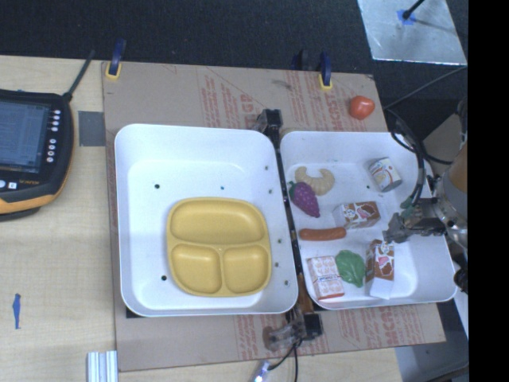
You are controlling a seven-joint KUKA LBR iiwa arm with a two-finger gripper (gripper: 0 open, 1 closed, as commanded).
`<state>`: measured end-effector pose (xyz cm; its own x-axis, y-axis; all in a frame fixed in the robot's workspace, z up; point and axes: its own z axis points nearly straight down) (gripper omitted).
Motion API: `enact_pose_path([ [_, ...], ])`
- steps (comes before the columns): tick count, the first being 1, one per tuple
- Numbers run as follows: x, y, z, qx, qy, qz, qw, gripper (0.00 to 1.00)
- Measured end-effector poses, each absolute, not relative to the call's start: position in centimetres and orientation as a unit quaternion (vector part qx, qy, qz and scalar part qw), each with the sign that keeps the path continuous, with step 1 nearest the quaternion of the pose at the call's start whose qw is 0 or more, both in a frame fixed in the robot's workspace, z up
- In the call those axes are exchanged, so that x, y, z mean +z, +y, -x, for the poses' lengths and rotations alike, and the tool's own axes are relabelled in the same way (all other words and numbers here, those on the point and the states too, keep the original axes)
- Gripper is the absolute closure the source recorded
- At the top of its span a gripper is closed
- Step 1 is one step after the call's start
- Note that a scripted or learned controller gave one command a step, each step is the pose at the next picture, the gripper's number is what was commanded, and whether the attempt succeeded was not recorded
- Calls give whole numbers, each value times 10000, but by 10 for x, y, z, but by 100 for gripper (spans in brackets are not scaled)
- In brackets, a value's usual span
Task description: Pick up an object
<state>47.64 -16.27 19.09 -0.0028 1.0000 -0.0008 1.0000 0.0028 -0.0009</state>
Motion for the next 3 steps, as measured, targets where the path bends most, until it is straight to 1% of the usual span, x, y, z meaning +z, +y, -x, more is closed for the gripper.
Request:
enact_pose_path([
  [1,190,-162,-476,7,-7082,7060,6,0],
  [2,93,-154,-535,1,-7088,7054,1,0],
  [3,91,-105,-500,15,-7097,7045,19,0],
])
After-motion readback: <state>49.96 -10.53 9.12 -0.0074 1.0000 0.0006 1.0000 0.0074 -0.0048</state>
